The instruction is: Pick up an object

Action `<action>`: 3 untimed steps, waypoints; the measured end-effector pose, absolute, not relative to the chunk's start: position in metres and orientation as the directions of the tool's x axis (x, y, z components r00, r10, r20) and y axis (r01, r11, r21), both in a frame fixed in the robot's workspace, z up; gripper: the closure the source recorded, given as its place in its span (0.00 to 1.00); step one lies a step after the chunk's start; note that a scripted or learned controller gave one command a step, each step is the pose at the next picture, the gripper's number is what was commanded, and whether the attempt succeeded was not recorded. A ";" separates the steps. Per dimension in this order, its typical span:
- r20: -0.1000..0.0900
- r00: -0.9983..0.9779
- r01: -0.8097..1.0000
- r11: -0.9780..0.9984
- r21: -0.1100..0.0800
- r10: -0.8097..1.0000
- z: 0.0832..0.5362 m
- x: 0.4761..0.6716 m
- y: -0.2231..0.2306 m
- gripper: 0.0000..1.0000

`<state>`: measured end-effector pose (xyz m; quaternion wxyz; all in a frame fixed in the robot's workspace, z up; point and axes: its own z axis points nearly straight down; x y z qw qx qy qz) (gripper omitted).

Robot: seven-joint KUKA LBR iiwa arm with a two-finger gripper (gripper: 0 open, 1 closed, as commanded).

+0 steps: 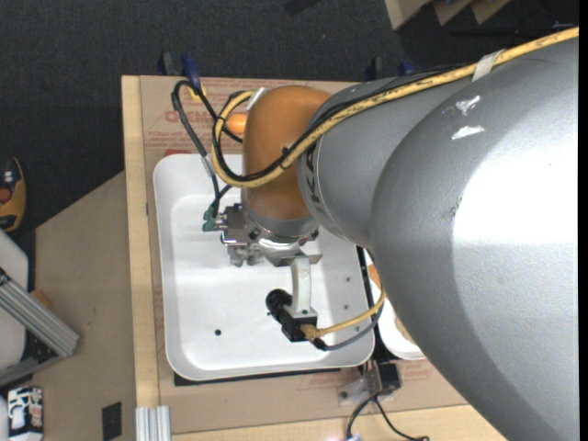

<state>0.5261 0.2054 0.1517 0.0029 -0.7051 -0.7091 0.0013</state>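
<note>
Where the object lies: cannot tell; whatever sits under the claw (241,246) is covered by the wrist (280,211).
Claw state: apart, together or clamped on something, I cannot tell; its tip is hidden from above.
Claw place: pointing down over the middle of the left bin (184,338), low above its floor.
Dark spot (218,332): a tiny speck on the left bin's floor, toward the counter's near edge, well apart from the claw; too small to tell what it is.
Left bin: white, shallow, round-cornered, close to the counter's left edge.
Right bin (397,336): a sliver of white rim just beside the left bin's right wall, near the counter's near edge, the rest under the arm (478,209).
Orange band (274,141): above the wrist, on the side of the counter's far edge.
Arm: grey and broad, covering the counter's right half.
Cables (196,129): yellow and black loops beside the orange band, over the left bin's far-left corner.
Counter (140,246): tan, with faint red print along its far edge.
Floor (83,26): dark, beyond the counter's far and left edges.
</note>
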 end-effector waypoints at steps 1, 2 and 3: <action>-0.001 -0.001 1.000 0.001 0.000 1.000 0.082 0.503 0.219 1.00; 0.004 -0.002 1.000 0.002 0.006 1.000 0.175 0.480 0.226 1.00; 0.001 0.001 1.000 -0.001 -0.001 1.000 0.082 0.479 0.225 1.00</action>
